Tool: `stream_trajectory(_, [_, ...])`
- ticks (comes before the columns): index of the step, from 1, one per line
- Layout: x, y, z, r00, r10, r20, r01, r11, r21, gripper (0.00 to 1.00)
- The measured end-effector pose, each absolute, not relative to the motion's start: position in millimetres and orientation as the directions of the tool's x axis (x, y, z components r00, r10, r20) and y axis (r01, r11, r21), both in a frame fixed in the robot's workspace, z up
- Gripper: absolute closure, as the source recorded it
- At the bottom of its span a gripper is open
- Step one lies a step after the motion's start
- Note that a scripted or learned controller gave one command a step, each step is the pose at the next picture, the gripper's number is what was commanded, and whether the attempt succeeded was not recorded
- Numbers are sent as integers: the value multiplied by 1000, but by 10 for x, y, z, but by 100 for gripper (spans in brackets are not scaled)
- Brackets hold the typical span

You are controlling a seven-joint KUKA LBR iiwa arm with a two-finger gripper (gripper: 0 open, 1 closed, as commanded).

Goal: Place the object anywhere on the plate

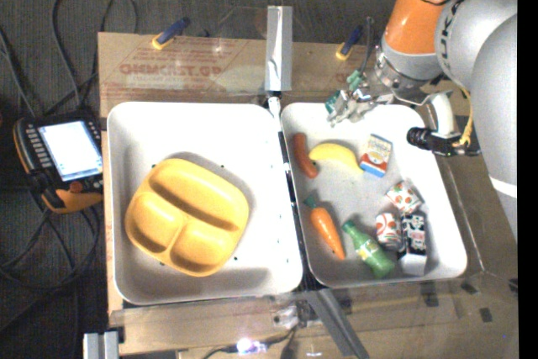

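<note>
Overhead view of the bench. The yellow plate (188, 215) is lying in the left bin (126, 126), taking up its middle and near part. The gripper (343, 107) is hovering over the far edge of the right bin (454, 261), well to the right of the plate; how far its fingers are parted cannot be told, and nothing is showing between them. The banana (331, 153) is lying in the right bin just below the gripper, right of the plate. A sausage (304, 155) is resting between banana and plate; a carrot (327, 231), a green bottle (368, 250) and small cartons (405, 219) are lying nearer the camera.
</note>
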State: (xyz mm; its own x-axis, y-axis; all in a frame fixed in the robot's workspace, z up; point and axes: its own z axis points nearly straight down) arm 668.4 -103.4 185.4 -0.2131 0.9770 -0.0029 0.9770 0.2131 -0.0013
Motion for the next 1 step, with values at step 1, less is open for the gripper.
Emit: stream_trajectory(1, [5922, -825, 2026, -297, 955, 0, 955, 297, -2, 100])
